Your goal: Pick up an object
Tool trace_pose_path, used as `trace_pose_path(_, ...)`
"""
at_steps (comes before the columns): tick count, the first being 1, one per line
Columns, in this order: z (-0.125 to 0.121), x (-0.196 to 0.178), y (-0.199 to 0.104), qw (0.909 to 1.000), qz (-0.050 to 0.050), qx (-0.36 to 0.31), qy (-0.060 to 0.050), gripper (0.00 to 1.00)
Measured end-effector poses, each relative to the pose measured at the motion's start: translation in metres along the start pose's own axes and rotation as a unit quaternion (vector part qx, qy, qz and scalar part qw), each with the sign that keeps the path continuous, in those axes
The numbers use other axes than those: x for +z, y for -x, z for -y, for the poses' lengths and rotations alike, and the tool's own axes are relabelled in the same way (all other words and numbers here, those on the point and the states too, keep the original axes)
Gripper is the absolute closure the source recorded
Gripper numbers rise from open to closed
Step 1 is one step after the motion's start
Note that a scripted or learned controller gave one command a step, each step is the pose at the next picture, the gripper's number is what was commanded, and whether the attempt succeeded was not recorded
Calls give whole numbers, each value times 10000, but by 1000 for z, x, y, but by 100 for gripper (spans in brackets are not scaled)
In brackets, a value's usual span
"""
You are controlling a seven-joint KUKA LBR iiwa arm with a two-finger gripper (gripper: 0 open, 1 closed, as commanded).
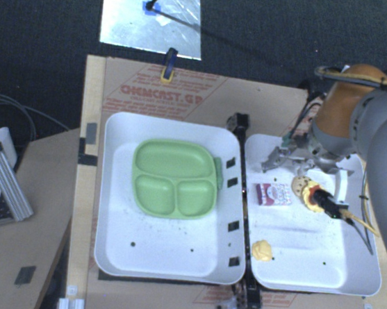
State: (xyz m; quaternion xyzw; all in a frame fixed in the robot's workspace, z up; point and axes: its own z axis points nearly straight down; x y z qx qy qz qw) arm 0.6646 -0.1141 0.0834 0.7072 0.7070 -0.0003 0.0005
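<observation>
My gripper (274, 160) hangs over the back left part of the right bin (319, 267), its metal tip low near the bin floor. A red and white packet (272, 194) lies flat just in front of the gripper, apart from it. Near the bin's front left lies a small yellow lump (261, 249). A pale round speckled thing (301, 182) sits to the right of the packet, partly hidden by the wrist. Nothing shows between the gripper's tips.
The left bin (113, 238) holds a green divided tray (175, 178). A black hinge strip (240, 205) runs between the two bins. The grey arm (385, 132) with its orange band covers the right bin's back right corner.
</observation>
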Motion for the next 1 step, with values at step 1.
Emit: trace_pose_path(1,-2,-13,-2,10000,0,-12,28,100)
